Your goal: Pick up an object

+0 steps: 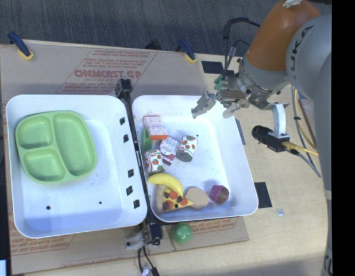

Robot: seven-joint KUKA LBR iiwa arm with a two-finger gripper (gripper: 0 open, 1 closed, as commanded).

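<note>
The hand (215,105) hangs open and empty over the right bin's (238,154) far edge, while the small can (188,148), light, stiff and slick-sided, likely suits a grip across its middle.

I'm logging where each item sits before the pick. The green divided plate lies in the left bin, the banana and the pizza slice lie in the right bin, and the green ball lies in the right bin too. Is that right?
Not quite. The green ball lies outside the bins, on the cardboard just past the right bin's near edge. The camera view shows it. The rest holds: the green divided plate is in the left bin, the banana and pizza slice in the right one.
</note>
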